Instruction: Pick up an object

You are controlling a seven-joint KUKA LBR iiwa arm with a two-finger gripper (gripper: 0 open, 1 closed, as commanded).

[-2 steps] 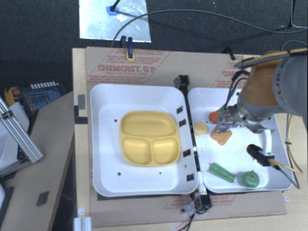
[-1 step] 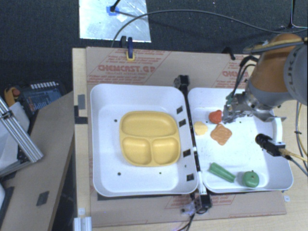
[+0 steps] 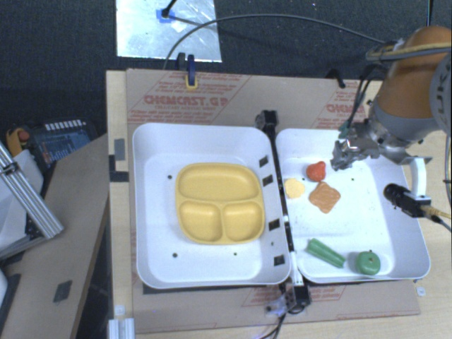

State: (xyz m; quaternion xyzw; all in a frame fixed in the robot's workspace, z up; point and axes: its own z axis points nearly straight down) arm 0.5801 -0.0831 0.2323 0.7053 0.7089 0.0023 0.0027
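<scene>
1. Two shallow white bins sit side by side on a brown board: the left bin [image 3: 152,210] and the right bin [image 3: 406,249], meeting at a black hinged divider down the middle.
2. The left bin holds a yellow compartment tray [image 3: 217,202] — one wide section at the back and two smaller ones at the front. It lies flat, near the middle of the bin.
3. The right bin holds five small items. A red piece [image 3: 316,170] lies in the upper middle, just beside an orange waffle-like piece [image 3: 325,198] below it; whether the two touch cannot be told.
4. A pale yellow piece [image 3: 294,188] lies left of those two, near the divider.
5. A green elongated piece [image 3: 325,252] lies tilted near the front of the bin, with a round green piece [image 3: 368,262] just to its right — apart from it.
6. The grey arm with its orange band [image 3: 417,58] reaches in from the right, and the gripper [image 3: 343,155] hangs over the back part of the right bin, up and to the right of the red piece.
7. Nothing can be seen between the gripper's tips, and how it is set — released or clenched — cannot be told from this slanted view.
</scene>
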